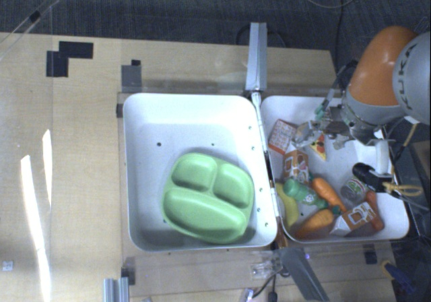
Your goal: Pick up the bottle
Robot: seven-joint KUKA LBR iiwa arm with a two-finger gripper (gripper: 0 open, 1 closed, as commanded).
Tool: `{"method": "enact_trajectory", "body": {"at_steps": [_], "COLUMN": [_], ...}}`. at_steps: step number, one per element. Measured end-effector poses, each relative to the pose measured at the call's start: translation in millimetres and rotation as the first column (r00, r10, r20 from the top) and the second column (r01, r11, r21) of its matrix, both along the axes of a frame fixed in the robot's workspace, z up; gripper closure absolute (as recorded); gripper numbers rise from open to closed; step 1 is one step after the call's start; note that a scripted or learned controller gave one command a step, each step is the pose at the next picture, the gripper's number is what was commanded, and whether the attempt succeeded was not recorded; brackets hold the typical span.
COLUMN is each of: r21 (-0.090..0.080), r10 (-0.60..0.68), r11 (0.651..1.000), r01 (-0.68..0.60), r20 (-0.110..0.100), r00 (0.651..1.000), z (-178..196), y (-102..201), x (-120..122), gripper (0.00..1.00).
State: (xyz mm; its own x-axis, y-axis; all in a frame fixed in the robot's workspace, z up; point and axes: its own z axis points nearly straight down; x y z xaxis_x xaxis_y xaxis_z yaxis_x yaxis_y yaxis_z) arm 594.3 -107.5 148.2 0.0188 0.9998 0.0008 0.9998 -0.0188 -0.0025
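green tray l bin; gripper over r bin

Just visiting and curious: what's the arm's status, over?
Gripper over right bin's far end. Green bottle by its left wall, apart from gripper. Carrot and carton crowd it.

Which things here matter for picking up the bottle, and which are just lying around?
For the job: gripper; green bottle, likely the target; right bin holding it.

Just lying about: green divided tray in the left bin; carrots; snack packets; small can.
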Motion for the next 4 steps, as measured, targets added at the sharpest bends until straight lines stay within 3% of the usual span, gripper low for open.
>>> {"method": "enact_trajectory", "body": {"at_steps": [1, 2, 3, 4], "r21": [-0.004, -0.003, 0.0, -0.002], "r10": [0.056, 0.054, 0.067, 0.089], "r11": [0.998, 0.999, 0.998, 0.996], "r01": [-0.056, -0.054, -0.067, -0.089], "r20": [0.034, 0.019, 0.003, 0.008], "r00": [0.998, 0.998, 0.998, 0.996], "z": [-32.9, -25.5, 3.1, 62.1], "y": [3.1, -17.1, -55.6, -47.9], "x": [-45.3, -101.2, -50.0, -98.6], "gripper": [0.0, 0.0, 0.0, 0.0]}}
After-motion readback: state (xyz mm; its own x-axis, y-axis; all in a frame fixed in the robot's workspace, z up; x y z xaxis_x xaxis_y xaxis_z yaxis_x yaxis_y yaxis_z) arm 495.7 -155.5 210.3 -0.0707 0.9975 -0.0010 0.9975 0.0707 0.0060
